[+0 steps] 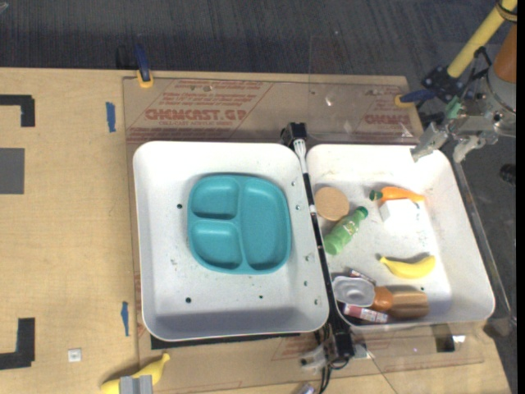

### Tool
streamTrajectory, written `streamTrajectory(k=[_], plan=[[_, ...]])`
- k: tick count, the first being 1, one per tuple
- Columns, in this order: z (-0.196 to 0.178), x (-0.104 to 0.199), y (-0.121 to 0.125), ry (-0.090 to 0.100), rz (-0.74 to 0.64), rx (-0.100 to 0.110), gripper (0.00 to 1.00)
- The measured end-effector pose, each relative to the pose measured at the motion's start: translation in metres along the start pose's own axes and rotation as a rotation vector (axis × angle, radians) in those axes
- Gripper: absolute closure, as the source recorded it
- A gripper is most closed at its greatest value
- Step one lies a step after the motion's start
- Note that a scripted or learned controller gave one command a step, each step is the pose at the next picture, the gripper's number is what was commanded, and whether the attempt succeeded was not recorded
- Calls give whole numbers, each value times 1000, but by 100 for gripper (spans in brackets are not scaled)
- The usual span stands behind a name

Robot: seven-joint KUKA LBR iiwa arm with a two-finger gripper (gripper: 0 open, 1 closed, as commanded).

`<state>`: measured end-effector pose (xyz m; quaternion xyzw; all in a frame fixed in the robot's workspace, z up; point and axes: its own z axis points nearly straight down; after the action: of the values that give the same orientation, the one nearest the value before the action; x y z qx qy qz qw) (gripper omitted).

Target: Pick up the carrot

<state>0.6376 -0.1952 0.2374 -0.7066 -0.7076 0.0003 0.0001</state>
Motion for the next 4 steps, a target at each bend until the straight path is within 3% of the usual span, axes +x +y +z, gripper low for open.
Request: streamTrajectory(k=[1, 2, 3, 4], plan=[[111, -25, 1, 6, -28, 4, 0], [150, -4, 8, 2, 54, -4, 0], [149, 24, -59, -1, 73, -5, 0], [148, 56, -109, -3, -58, -12, 0]])
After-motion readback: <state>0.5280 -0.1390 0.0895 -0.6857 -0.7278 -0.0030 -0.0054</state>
